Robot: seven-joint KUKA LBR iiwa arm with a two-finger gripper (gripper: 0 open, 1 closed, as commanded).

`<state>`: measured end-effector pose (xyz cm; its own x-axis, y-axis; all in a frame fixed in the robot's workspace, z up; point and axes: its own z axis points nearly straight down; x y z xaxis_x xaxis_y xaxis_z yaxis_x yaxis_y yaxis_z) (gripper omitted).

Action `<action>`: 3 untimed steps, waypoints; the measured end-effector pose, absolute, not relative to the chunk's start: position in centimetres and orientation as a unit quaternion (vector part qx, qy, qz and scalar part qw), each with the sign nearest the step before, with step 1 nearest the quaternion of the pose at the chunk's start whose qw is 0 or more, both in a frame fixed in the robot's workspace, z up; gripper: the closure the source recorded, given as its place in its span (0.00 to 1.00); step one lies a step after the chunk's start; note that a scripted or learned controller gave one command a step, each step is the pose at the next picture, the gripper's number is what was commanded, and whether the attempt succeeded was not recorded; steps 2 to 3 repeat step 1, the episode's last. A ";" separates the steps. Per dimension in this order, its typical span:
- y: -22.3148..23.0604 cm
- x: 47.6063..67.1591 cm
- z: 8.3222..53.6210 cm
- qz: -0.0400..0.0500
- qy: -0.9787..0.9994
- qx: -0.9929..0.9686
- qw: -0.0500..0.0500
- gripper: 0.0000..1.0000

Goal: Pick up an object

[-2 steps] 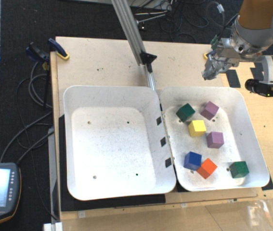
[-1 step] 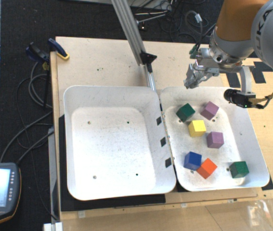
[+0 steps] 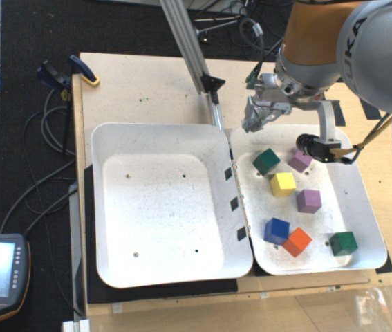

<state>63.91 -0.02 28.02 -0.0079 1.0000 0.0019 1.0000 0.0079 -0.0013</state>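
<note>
Arm: the grey KUKA arm reaches in from the right, its gripper hanging above the far rim of the right bin.
Pincer: whether it is released or clenched cannot be told from this angle.
Nearest block: a dark green cube lies in the right bin, just below the gripper and apart from it.
Other blocks: a yellow cube, two purple cubes, a blue cube touching an orange cube, and a second green cube near the front corner.
Left bin: a white tray beside the right one.
</note>
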 end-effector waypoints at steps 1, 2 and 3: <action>5.0 62.9 27.9 0.000 -0.710 -0.704 0.001 1.00; 5.0 62.9 27.9 0.000 -0.710 -0.704 0.001 1.00; 5.0 62.9 27.9 0.000 -0.710 -0.704 0.001 1.00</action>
